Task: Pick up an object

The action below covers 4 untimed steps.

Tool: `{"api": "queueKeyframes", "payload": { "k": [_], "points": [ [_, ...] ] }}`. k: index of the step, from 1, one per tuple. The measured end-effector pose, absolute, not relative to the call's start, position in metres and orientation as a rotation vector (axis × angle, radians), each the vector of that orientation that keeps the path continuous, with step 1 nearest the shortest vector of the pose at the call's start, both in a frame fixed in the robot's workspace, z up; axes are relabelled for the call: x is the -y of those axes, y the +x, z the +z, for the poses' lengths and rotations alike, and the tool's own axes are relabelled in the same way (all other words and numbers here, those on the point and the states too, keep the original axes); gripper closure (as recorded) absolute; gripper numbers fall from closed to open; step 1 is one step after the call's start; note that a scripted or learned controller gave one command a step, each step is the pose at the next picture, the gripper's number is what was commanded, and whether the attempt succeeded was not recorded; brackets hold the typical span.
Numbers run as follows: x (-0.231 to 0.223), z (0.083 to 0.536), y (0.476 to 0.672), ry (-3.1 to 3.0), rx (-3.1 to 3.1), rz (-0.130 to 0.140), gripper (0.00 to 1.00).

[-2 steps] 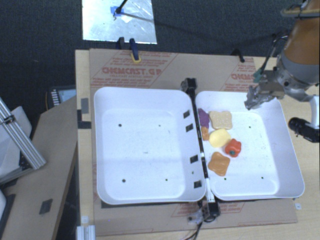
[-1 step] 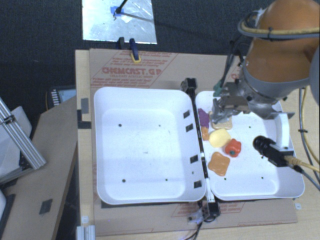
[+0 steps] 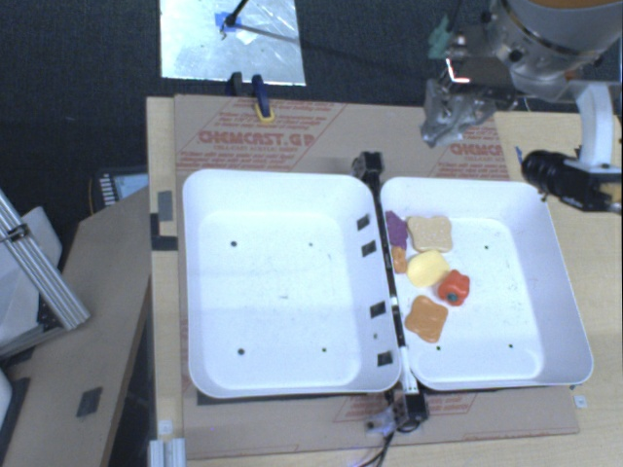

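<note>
The end effector [image 3: 454,120] hangs with nothing in it; whether it is parted, I cannot tell. Below it, the yellow lemon [image 3: 426,268] looks light, smooth, slippery: grip its middle.

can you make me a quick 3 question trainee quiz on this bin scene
1. True or false: the small items lie in the right bin.
2. What lies nearest the red item? A) yellow item B) purple item C) blue clamp
3. Fill in: the gripper hangs beyond the bins' ____ edge.

Key: 1 true; 2 A; 3 far
</note>
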<state>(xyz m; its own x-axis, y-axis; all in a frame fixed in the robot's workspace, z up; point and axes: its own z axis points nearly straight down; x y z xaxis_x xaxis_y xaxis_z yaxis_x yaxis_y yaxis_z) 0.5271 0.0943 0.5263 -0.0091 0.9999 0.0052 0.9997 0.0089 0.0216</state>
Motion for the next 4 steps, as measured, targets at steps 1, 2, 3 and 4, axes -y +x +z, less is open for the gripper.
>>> {"api": "queueKeyframes", "payload": {
  "k": [1,2,3,4],
  "points": [
    [-0.159,0.442,0.515,2.213,-2.236,-0.007,1.0],
    [-0.195,0.525,0.556,2.21,-2.225,0.019,1.0],
    [-0.236,0.521,0.624,2.211,-2.228,0.008,1.0],
    [-0.186,0.538,0.564,2.222,-2.219,0.006,1.0]
  ]
}}
